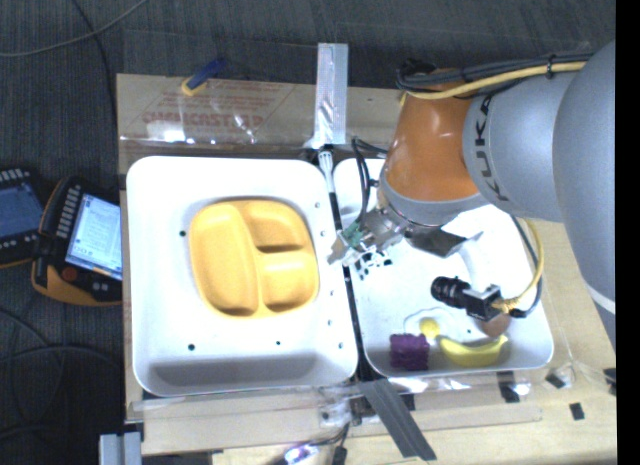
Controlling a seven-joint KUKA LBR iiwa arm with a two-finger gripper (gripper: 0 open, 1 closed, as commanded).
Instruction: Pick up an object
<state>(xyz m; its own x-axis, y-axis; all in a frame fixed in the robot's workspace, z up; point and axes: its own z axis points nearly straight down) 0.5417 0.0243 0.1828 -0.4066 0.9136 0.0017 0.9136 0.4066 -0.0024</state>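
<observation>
1. In the right bin (400,298), toward its near wall, lie a purple block (408,351) and a banana (472,351), just beside each other
2. In the left bin (160,348) sits a yellow divided tray (255,256)
3. The gripper (358,245) hangs over the right bin's left edge, beside the wall shared by the bins, well apart from block and banana; whether it is open or closed cannot be told, and nothing is seen held
4. To do the pick well, it likely should travel toward the near wall, centre over one item, preferably the compact block, descend straight, and close without nudging the banana
</observation>
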